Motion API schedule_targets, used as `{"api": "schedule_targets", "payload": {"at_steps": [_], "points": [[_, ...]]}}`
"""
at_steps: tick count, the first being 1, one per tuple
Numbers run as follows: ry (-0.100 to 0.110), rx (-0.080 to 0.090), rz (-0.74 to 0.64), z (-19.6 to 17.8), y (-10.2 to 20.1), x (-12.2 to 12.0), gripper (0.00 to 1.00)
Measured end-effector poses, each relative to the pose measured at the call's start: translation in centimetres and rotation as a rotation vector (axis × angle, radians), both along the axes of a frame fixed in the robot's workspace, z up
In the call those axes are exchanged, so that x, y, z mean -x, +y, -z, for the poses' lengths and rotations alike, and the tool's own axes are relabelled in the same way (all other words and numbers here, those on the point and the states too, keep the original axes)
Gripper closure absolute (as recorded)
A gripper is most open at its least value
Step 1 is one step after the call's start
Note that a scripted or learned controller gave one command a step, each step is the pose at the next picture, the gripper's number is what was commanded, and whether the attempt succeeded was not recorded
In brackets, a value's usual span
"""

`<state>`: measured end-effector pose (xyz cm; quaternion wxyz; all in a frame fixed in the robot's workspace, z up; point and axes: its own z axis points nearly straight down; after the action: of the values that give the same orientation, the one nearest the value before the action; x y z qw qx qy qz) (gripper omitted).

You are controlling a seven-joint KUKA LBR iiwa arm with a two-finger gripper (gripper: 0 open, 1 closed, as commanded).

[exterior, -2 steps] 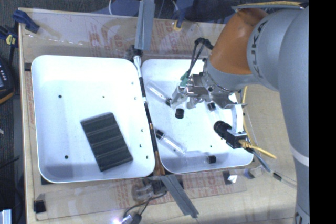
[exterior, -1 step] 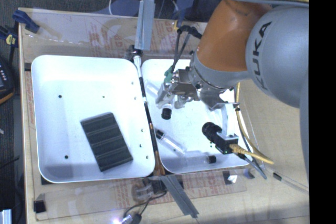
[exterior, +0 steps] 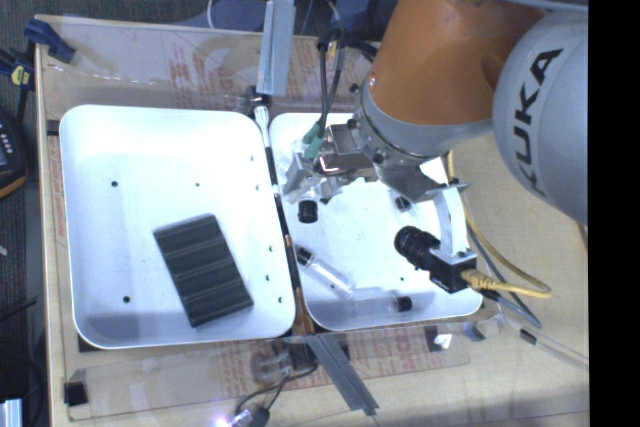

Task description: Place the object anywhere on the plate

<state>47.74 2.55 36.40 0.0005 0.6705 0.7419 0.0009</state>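
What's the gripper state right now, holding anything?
Gripper: over the right bin, near its upper left corner. Open or shut cannot be told, and no object is seen in it.

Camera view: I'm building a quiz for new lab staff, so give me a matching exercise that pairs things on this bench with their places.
Things:
1. dark ribbed plate
2. syringe
3. end effector
4. orange band

Places:
A. over the right bin's upper left part
B. on the arm, above the wrist
C. lying in the left bin
D. lying in the right bin, near its front

Pairs: 1-C, 2-D, 3-A, 4-B
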Motion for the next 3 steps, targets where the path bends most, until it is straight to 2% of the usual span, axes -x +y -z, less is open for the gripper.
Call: {"api": "schedule_targets", "payload": {"at_steps": [1, 2, 3], "points": [[0.002, 0.001, 0.465, 0.2, 4.7, 0.1, 1.0], [0.008, 0.005, 0.253, 13.2, 14.7, 0.2, 1.0], [0.01, 0.005, 0.803, 22.8, 15.8, -3.6, 1.0]]}}
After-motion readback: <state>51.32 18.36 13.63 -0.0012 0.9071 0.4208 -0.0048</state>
